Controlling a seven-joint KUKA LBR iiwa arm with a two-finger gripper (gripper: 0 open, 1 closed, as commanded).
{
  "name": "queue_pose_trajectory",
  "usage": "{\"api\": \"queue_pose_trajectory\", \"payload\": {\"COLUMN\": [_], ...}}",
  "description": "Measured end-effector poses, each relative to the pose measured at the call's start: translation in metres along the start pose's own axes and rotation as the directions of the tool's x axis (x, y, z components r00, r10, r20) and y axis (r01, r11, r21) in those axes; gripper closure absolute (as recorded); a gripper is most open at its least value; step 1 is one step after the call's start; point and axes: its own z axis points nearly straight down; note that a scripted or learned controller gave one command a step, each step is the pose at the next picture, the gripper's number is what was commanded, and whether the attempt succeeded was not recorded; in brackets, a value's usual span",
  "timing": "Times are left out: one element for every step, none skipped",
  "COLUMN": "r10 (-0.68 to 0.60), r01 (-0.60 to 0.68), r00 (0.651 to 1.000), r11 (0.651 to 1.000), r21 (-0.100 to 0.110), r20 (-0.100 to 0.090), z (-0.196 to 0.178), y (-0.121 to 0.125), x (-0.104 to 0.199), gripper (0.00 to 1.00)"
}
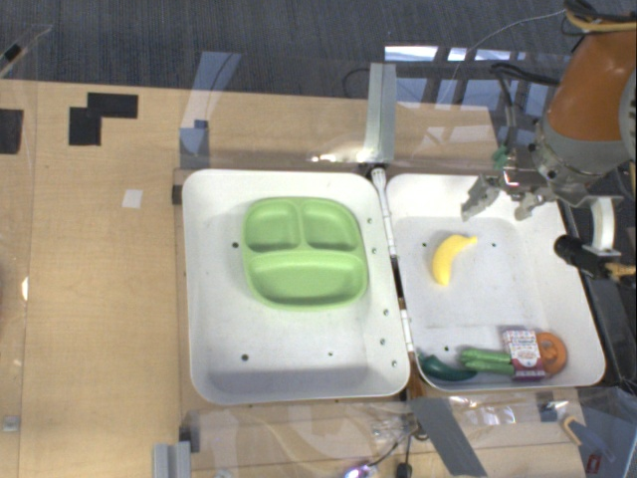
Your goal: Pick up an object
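Presently recorded: gripper (503, 199) spread and unladen above right bin (587, 312), poised near loose banana (450, 257); green divided tray (302, 251) lodged in left bin (214, 297).

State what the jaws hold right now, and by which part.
Nothing. The gripper hangs open above the right bin's far end, apart from the banana.

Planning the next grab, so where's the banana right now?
The banana lies in the right bin, toward its upper left, below and left of the gripper.
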Motion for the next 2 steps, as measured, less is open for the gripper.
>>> {"api": "queue_pose_trajectory", "payload": {"r10": [-0.112, -0.132], "r01": [0.112, 0.132], "r00": [0.994, 0.991], "r11": [0.994, 0.991], "r21": [0.001, -0.011], "r20": [0.000, 0.003], "z": [0.082, 0.141], "y": [0.000, -0.003], "x": [0.006, -0.011], "gripper": [0.00, 0.00]}}
